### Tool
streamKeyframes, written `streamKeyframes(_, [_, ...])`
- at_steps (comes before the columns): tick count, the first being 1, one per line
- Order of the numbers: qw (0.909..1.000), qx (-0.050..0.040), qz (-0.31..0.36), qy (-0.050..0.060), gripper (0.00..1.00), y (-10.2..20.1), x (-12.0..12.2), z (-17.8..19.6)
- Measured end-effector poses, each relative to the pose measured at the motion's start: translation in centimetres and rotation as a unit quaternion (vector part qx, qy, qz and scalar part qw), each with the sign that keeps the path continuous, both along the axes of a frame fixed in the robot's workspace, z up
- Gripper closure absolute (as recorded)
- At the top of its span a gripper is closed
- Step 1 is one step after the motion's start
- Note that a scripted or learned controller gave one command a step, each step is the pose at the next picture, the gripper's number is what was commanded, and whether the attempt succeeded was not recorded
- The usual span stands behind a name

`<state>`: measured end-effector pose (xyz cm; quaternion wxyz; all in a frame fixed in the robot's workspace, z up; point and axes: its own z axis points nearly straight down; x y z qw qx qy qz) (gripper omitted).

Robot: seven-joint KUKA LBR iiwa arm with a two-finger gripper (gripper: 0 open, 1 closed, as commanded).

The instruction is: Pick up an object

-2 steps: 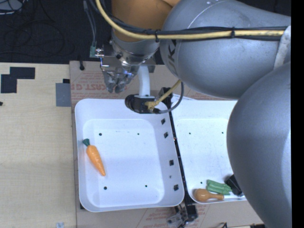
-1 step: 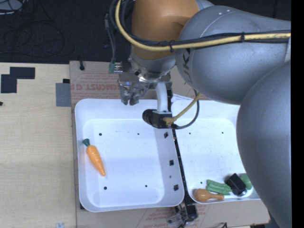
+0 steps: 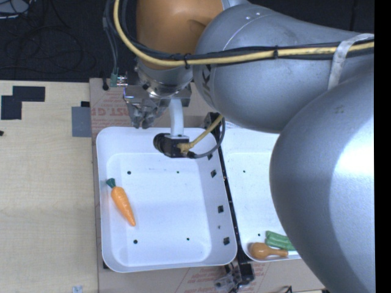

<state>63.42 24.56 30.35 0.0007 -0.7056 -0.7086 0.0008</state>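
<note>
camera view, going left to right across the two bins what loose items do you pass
carrot at the left side of the left bin → orange pear-shaped toy in the right bin → green item, apparently a pea pod, just right of it and partly hidden by the arm

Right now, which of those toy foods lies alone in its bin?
The orange carrot, by the left wall of the left bin. The other two, a tan pear-shaped piece and a green piece, lie touching in the right bin.
</note>
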Motion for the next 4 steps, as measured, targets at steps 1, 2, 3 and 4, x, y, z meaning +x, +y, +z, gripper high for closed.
streamKeyframes(1, [1.0,-0.0027,-0.003,0.006,1.0,-2.6,-1.4,-9.1])
streamKeyframes(2, [1.0,-0.0014,-0.001,0.003,1.0,-0.2,0.9,-16.2])
streamKeyframes(3, [1.0,-0.0002,-0.002,0.001,1.0,-0.2,-3.1,-12.0])
streamKeyframes(4, [1.0,-0.0023,-0.003,0.004,1.0,-0.3,-1.4,-19.6])
